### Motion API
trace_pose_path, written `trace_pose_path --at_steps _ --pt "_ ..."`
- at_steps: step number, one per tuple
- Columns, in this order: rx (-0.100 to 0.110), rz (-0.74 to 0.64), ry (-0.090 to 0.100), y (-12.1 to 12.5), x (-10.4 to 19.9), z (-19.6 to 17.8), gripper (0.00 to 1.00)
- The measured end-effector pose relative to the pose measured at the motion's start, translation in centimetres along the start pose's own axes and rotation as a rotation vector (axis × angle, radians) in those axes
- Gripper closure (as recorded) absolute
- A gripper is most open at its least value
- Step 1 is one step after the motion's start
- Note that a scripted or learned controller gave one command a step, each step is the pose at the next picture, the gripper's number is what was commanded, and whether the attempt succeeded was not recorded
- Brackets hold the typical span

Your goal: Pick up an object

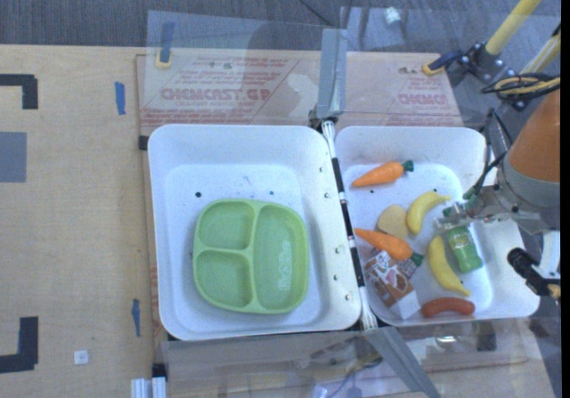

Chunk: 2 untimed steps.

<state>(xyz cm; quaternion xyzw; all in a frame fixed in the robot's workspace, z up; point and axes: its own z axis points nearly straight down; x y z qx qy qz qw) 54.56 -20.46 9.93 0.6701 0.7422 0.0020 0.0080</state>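
The right bin (419,142) holds several toy foods: a carrot (381,174) at the back, a second carrot (385,243) in the middle, a yellow banana (424,209), another banana (443,267), a tan lump (392,220), a brown and white packet (392,279) and a red sausage (447,306). A small green bottle (462,249) lies near the bin's right side. My gripper (461,216) reaches in from the right and hangs low over the bin, right at the bottle's far end and next to the first banana. Whether it touches the bottle is unclear.
The left bin (178,156) holds a light green divided plate (252,255). A ridge (340,209) separates the two bins. Cables and a yellow pole (525,4) sit at the back right, behind the arm's orange band (543,151).
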Motion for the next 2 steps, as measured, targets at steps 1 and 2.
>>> trace_pose_path --at_steps 1,2 --pt "0.013 -0.228 0.012 -2.1 -1.6 0.9 1.0" --pt "0.01 -0.212 0.009 2.7 2.1 -10.1 1.0"
